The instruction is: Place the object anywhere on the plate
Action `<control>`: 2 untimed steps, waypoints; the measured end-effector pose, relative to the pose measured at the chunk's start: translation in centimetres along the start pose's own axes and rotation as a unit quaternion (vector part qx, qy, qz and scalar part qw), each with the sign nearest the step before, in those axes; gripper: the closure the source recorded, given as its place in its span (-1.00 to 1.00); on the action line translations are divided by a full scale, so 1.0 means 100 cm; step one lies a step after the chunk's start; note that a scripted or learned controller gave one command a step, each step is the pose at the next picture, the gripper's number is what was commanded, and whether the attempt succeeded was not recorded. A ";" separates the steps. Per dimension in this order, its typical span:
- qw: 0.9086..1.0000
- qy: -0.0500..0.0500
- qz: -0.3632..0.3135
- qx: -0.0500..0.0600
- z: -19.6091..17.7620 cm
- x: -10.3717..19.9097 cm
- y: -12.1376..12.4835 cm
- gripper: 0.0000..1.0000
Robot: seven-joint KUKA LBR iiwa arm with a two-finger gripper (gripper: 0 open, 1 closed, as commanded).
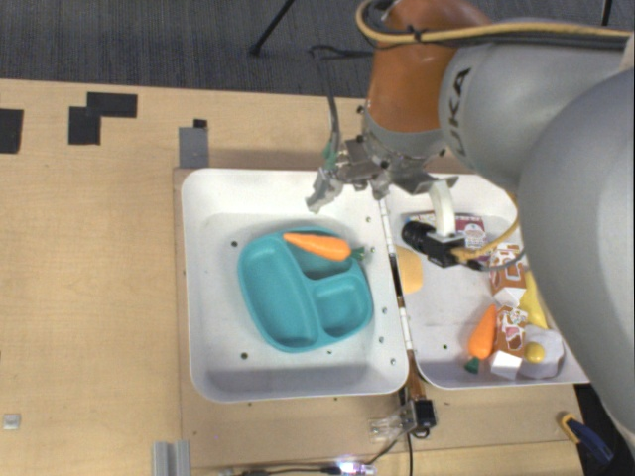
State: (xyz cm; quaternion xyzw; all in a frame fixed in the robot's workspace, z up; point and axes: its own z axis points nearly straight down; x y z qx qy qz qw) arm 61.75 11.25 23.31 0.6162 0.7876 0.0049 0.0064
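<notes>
The grey arm [496,77] bears dark capital letters on its casing just right of the orange band, running down the curve of the housing; they read as part of "KUKA". Small cartons [509,296] in the right bin [437,365] carry red-and-white printed labels, but their wording is too small and blurred to be read. No other text or numerals are legible.

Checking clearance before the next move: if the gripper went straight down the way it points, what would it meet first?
Probably the left bin's far wall or floor, just beyond the carrot on the teal plate; depth under the gripper is unclear.
</notes>
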 end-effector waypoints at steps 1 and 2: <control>1.000 -0.001 -0.004 -0.004 -0.012 0.000 0.002 1.00; 1.000 -0.001 -0.004 -0.003 -0.012 0.000 0.002 -1.00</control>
